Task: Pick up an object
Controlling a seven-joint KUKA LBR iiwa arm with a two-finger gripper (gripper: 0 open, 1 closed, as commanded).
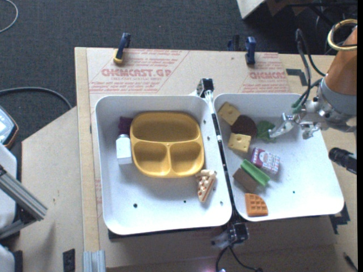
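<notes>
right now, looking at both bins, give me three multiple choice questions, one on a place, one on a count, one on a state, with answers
1. Where does the yellow divided tray lie?
A. in the left bin
B. in the right bin
C. on the floor

2. How many compartments does that tray have?
A. two
B. three
C. five

3. How does the claw stand?
A. above the right bin, near the green piece
B. pressed onto the waffle
C. inside the tray

Answers:
1 A, the tray rests in the left bin beside the small white bottle.
2 B, one long section on top and two below.
3 A, its tips hang by the green piece at the right bin's upper part, well apart from the waffle.
</notes>
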